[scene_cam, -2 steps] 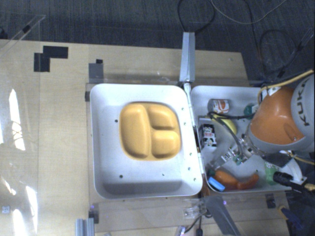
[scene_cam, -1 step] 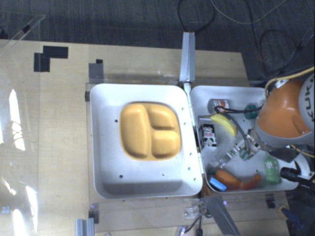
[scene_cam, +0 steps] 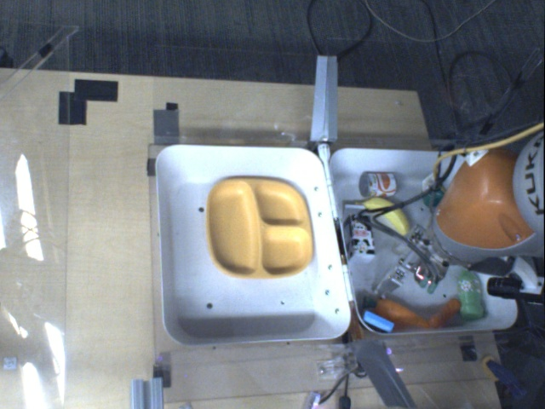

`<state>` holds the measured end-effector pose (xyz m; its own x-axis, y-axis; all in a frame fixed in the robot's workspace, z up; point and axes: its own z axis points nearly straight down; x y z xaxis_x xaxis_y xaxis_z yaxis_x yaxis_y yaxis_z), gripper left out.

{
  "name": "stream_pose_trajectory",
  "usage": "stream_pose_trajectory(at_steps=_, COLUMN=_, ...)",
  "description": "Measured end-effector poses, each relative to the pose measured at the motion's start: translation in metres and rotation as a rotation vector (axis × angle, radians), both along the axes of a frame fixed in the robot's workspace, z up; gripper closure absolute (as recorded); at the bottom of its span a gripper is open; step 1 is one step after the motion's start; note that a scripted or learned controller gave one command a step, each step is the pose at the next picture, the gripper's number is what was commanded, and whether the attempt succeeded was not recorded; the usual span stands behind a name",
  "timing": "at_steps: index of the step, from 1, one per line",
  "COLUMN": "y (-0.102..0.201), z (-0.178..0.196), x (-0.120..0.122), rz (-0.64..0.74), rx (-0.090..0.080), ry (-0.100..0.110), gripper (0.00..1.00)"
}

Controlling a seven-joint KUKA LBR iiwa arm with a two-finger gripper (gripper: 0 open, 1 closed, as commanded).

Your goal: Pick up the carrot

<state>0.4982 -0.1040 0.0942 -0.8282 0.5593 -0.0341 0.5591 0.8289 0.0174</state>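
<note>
Along the near wall of the right bin (scene_cam: 504, 318), the carrot (scene_cam: 413, 315) lies on its side, orange, pointing roughly left to right, close against the front edge. A small blue object (scene_cam: 378, 321) touches or nearly touches its left end; a green object (scene_cam: 471, 295) sits just beside its right end. Gripper (scene_cam: 415, 267) hangs above the middle of this bin, just behind the carrot, under the arm's orange band (scene_cam: 481, 203). Whether the fingers are wide or narrow cannot be told: metal parts and cables blur together there, and nothing is visibly held between them. Other clutter: a yellow banana-like piece (scene_cam: 390, 216) and a small can (scene_cam: 378, 182) toward the far wall, a small dark-and-white item (scene_cam: 362, 235) by the left wall. Left bin (scene_cam: 179, 254) carries a yellow divided tray (scene_cam: 260, 226), well apart from the work. Risks, as judged from this layout: carrot hugging the front wall leaves little room for a finger on the near side, so a descent could strike the rim or push the carrot rather than straddle it. A close on the ends could catch the blue or green neighbour instead. Rounded, tapering shape may roll or squirt out if pinched off-centre. Loose cables near the wrist could snag on clutter.
</note>
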Motion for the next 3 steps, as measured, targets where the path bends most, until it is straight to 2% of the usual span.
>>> stream_pose_trajectory(at_steps=1, y=0.0, z=0.0, x=0.0, rz=0.0, rx=0.0, ry=0.0, gripper=0.0)
stream_pose_trajectory(at_steps=2, y=0.006, z=0.0, x=0.0, rz=0.456, rx=-0.014, ry=0.003, gripper=0.0)
stream_pose_trajectory(at_steps=3, y=-0.003, z=-0.005, x=0.022, rz=0.295, rx=-0.002, ry=0.029, gripper=0.0)
